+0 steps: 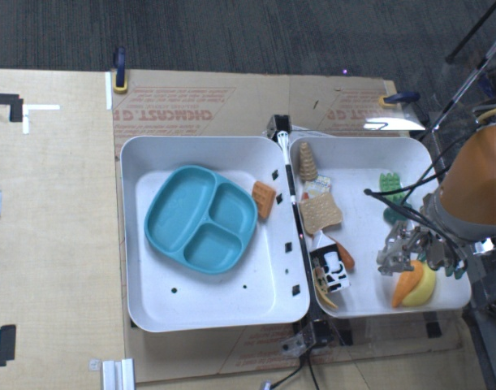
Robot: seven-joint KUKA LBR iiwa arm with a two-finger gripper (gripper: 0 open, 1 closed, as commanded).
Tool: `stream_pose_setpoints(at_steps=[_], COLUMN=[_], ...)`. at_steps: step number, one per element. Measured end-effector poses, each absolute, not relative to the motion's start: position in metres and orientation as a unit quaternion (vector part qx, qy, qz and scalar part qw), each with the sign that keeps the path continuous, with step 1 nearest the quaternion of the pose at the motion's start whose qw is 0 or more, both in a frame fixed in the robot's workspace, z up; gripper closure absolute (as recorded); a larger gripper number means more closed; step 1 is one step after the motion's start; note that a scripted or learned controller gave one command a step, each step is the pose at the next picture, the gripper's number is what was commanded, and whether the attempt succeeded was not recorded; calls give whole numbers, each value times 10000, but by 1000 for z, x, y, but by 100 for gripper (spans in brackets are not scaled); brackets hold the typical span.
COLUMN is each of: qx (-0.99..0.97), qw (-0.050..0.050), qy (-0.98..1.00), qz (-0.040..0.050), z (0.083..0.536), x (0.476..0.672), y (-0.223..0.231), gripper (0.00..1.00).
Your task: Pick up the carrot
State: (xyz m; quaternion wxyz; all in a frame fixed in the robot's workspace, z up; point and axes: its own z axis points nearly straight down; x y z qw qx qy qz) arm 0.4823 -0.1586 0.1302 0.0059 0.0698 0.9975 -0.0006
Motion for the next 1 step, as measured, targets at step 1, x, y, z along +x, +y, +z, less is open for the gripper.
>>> stream_pose_setpoints(at_steps=[1], qx=[1707], qw=[35], qy=[9853], qz=[-4], z=[150], x=[479], y=[-193], gripper=[100])
